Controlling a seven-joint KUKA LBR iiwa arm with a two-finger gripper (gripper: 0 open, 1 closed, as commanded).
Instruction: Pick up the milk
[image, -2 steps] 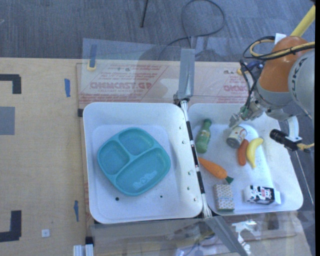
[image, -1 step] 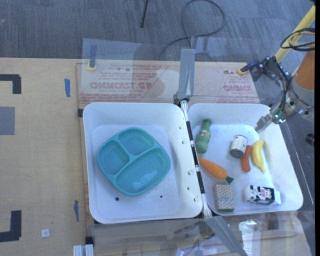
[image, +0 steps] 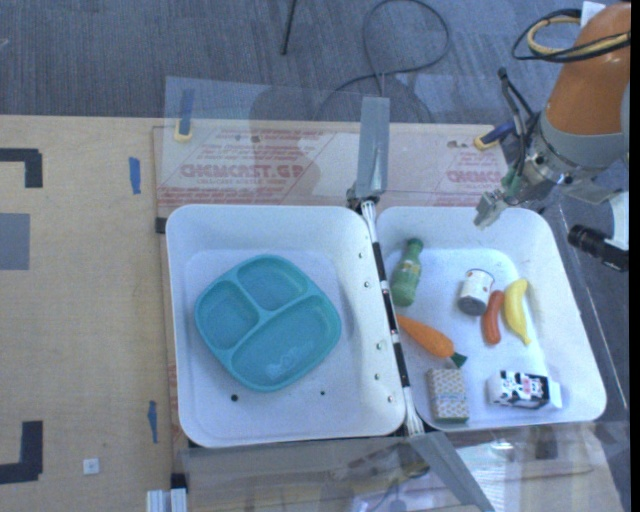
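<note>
Nearest, the milk (image: 522, 389) (a small black-and-white carton) is lying in the right bin (image: 575, 300) at its front corner, beside a cracker (image: 448, 393). Behind them are sitting a carrot (image: 428, 337), sausage (image: 491, 317), banana (image: 516, 309), can (image: 475, 291) and green bottle (image: 406, 271). A teal plate (image: 266, 320) is occupying the left bin (image: 190, 240). Farthest, the gripper (image: 492, 208) is hovering over the right bin's back rim, well apart from the milk; whether it is open or closed I cannot tell.

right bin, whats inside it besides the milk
Inside the right bin, with the milk: a green bottle, a carrot, a can, a sausage, a banana and a tan block. Whatever lies beneath them is covered.
</note>
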